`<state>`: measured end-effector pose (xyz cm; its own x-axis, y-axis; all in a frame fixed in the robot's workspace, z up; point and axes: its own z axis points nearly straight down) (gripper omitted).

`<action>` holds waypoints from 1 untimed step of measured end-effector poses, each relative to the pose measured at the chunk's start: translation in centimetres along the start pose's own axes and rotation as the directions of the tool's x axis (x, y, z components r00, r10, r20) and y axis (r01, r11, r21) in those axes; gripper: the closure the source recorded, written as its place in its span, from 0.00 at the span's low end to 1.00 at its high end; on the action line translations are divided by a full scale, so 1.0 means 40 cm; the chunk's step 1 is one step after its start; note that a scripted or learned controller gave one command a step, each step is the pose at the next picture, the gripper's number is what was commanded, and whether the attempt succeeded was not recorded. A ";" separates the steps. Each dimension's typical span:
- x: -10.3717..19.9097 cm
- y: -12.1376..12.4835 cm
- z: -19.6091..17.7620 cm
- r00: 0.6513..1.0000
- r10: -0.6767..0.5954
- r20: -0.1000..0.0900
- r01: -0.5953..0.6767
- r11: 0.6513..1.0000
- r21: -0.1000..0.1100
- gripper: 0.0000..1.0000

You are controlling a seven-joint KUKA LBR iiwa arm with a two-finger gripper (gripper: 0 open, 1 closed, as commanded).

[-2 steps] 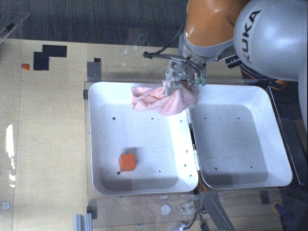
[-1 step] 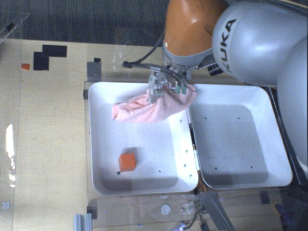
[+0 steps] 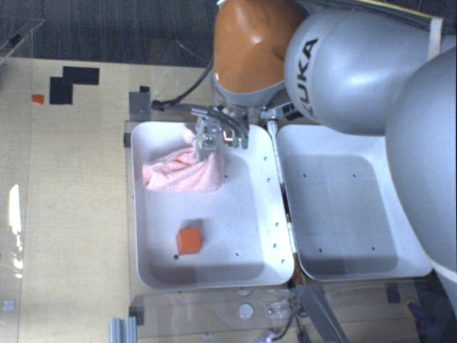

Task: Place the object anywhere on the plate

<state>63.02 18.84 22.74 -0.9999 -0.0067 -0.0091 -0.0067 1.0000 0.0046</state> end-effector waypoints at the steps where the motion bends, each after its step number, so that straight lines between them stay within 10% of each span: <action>1: -0.001 0.000 -0.001 1.000 0.000 0.001 0.000 1.000 0.000 0.00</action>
